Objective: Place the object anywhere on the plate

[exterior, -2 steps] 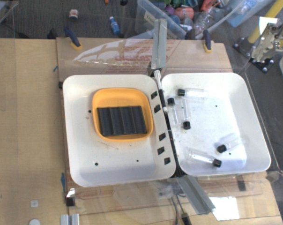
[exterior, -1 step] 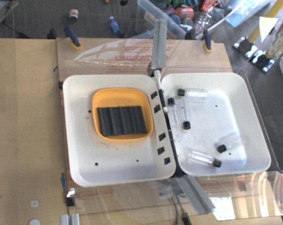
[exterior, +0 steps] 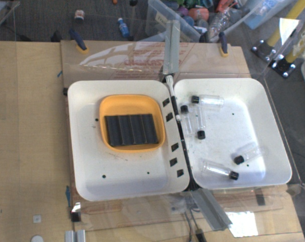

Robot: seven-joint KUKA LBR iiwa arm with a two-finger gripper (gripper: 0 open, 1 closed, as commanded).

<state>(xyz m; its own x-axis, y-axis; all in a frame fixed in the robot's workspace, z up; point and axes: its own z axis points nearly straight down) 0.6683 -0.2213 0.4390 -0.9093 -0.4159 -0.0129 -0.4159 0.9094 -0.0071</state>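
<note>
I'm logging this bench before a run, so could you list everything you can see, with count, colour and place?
White bins: two, side by side on the bench.
Plate: one, orange-yellow, in the left bin.
Ridged block: one, dark grey, lying on the plate.
Clear vials with black caps: five, scattered in the right bin; two near its top left, one by the divider, two at lower right.
Clear tub of mixed coloured items: one, on the floor beyond the bench.
Blue clamps: two, at the bench's far edge.
Robot arm and gripper: nothing to list from this view.
</note>
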